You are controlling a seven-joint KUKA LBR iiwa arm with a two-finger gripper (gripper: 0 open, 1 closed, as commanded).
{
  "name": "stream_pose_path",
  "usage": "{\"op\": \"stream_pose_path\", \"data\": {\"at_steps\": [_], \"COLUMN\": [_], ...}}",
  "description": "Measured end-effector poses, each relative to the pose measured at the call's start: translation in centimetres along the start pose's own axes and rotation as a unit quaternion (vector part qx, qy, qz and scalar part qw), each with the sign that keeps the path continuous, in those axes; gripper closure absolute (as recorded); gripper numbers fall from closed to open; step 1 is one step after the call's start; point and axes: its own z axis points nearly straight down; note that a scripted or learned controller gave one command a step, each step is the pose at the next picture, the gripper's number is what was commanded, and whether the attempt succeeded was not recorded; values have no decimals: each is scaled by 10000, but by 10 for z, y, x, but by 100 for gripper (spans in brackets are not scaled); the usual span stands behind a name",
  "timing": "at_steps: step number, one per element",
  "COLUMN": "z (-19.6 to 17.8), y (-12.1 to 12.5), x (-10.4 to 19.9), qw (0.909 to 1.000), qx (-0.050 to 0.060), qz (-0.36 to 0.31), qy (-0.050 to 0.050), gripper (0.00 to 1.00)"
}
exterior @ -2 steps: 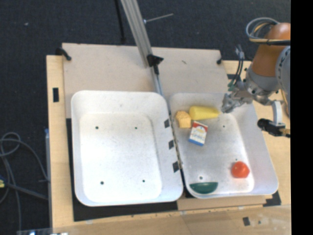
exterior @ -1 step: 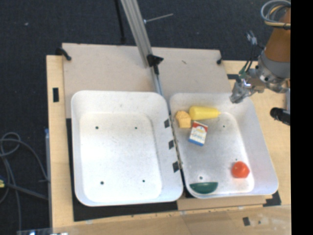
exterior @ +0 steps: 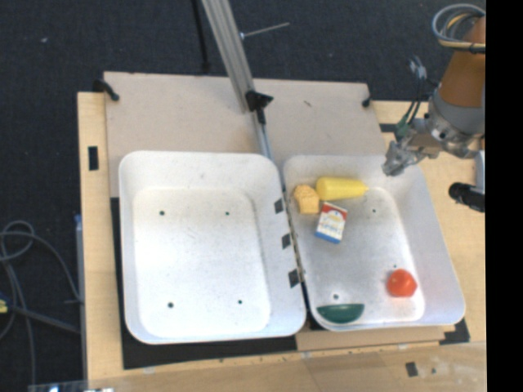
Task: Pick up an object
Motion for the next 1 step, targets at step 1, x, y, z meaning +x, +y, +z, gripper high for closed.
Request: {"op": "stream_pose_path", "data": {"at_steps": [1], "z": [-14], "y": [-5], "x": [50], "qw": [10000], "qx": [-7], "qz": [-36], "qy": [13], "gripper": [100]}}
